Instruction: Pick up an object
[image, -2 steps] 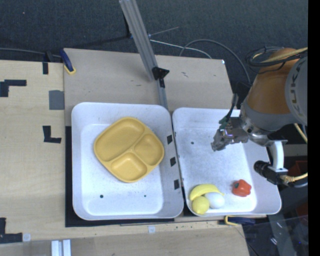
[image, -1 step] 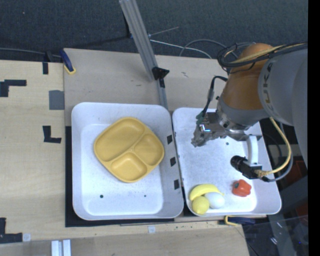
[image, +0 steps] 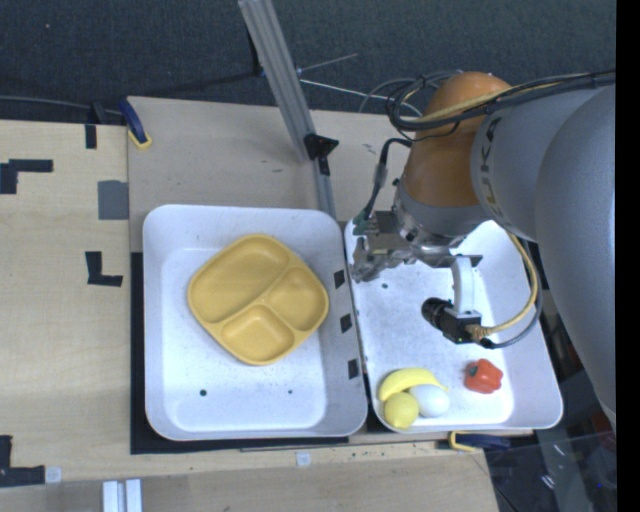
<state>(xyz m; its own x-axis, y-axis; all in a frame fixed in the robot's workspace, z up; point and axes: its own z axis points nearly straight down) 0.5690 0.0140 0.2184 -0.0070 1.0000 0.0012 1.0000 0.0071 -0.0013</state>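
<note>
Left bin (image: 160, 330) has a yellow divided plate (image: 258, 297) sitting in the middle, tilted a bit. Right bin (image: 535, 400): banana (image: 408, 381), lemon (image: 401, 409) & a white egg-ish thing (image: 433, 401) bunched at the near edge, red pepper (image: 483, 376) just beside them. Gripper (image: 372, 262) hangs over the far left corner of the right bin w/ nothing in it; prob shut, can't tell tbh.

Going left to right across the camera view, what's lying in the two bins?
Yellow divided tray in the left bin → yellow banana → white egg-like ball → red pepper-like toy, those three in the right bin.
</note>
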